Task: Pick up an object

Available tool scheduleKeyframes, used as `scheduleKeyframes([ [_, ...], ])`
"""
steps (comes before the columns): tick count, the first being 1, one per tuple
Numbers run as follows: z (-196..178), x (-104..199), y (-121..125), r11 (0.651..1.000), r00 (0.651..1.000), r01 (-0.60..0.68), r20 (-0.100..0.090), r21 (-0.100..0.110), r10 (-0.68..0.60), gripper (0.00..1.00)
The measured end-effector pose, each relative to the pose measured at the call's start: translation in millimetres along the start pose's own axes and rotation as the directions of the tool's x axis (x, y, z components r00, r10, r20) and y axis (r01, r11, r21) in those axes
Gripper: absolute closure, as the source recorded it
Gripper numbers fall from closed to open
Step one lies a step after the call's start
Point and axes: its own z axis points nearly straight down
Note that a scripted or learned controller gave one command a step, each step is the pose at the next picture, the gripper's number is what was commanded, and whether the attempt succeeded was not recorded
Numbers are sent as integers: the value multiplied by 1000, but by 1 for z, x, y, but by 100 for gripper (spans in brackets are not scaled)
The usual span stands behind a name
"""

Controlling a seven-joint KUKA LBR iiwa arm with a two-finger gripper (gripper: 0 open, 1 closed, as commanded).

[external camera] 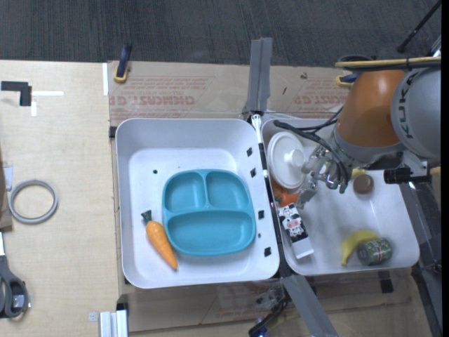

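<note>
Objects crowd the right bin: a banana beside a green can, a small box along its left wall. The gripper hangs above the bin's upper left; whether its claw is wide or narrow cannot be told.

The arm is covering the back right part of the right bin, and the picture's right edge is cutting off the arm's own body. The gripper is hanging over the bin, but its fingertips are blurring together with cables, so their state is not clear. A small orange thing is peeking from under the white round plate, and its kind is too hard to tell. A small brown round object is lying partly under the wrist. At the left edge, scissors are being cut off by the frame.
</note>
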Motion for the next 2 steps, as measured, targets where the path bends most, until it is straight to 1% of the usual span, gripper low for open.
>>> scheduleKeyframes([
  [1,0,56,-75,1000,1000,14,-2,-1,-14,0],
  [2,0,-9,-26,993,993,-120,0,-3,120,0],
])
